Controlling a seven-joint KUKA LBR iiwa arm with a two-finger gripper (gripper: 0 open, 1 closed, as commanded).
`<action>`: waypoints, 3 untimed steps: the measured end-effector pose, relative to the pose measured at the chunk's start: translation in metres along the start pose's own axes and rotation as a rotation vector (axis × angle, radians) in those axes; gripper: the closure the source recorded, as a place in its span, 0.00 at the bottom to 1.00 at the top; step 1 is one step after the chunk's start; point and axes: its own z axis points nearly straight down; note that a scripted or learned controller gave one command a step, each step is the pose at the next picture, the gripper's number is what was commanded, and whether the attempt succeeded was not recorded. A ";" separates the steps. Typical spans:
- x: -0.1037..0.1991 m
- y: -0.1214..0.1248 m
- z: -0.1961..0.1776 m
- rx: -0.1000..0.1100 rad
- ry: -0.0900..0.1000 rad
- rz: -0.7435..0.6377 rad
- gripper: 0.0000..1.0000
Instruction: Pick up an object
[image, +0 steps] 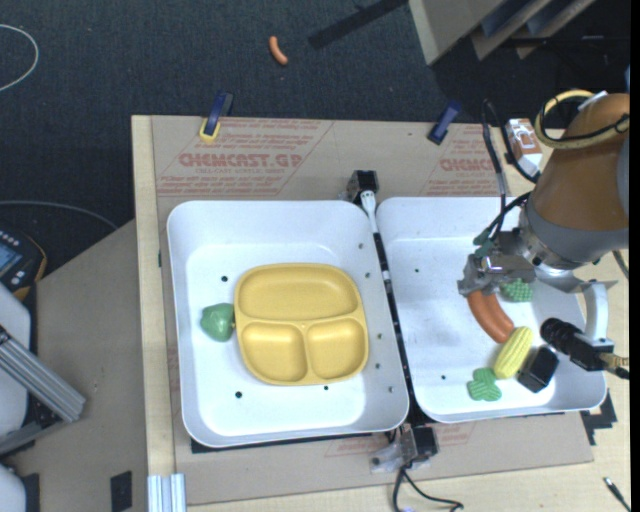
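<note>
Grey gripper (490, 277) hangs low in the right bin (430, 300), directly over the upper end of the orange sausage (491, 313); whether its fingers grip cannot be told. Its arm (580, 190) enters from the right. Corn (513, 351) lies just beside, with bare floor to the left.

Materials and surface finish on the table.
Two white bins (190, 300) of smooth, slightly glossy plastic; a yellow tray (300, 322) of matt plastic; a glossy plastic sausage (491, 315); matt brown paper-faced board (250, 155) beneath; orange arm band (590, 125) shiny.
</note>
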 end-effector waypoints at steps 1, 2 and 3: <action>0.000 0.001 -0.021 0.002 0.000 0.001 1.00; 0.023 -0.001 -0.030 0.003 0.001 -0.001 1.00; 0.022 -0.003 -0.009 0.012 0.002 0.002 1.00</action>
